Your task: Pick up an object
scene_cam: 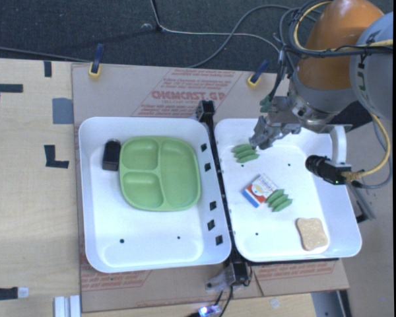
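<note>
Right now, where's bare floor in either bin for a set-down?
Left bin: the front strip below the green tray. Right bin: front-left corner, between the small box and the front rim, left of the tan piece. Crowded: right bin's back half, with the gripper beside a green piece.

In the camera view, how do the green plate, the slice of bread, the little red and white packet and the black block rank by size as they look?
1. Green divided plate, by far the largest.
2. Bread slice.
3. Red and white packet and black block: these look about alike, so I won't rank them.
</note>
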### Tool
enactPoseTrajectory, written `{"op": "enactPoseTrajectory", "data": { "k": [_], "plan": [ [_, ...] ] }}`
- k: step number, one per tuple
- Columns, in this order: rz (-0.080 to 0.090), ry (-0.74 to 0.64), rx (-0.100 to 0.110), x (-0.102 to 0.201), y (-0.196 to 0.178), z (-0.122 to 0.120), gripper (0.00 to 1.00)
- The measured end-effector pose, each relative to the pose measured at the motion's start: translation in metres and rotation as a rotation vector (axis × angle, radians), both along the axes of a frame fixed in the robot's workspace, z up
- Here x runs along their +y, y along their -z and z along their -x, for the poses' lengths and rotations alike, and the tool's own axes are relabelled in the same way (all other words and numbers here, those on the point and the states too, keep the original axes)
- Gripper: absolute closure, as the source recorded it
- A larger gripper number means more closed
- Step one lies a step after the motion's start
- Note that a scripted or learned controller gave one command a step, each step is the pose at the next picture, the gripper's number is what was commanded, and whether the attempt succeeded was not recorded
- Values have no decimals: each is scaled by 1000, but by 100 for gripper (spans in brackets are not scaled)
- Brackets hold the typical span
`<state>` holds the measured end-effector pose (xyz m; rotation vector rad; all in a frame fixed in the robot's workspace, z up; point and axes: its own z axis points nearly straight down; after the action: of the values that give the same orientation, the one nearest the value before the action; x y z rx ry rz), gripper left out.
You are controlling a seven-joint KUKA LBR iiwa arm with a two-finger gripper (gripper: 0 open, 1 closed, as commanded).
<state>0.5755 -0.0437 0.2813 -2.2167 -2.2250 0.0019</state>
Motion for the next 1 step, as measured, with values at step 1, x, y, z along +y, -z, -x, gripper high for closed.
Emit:
{"op": "enactPoseTrajectory", "data": {
  "k": [1],
  "plan": [
    [1, 1, 1, 49, 25, -9, 100]
  ]
}}
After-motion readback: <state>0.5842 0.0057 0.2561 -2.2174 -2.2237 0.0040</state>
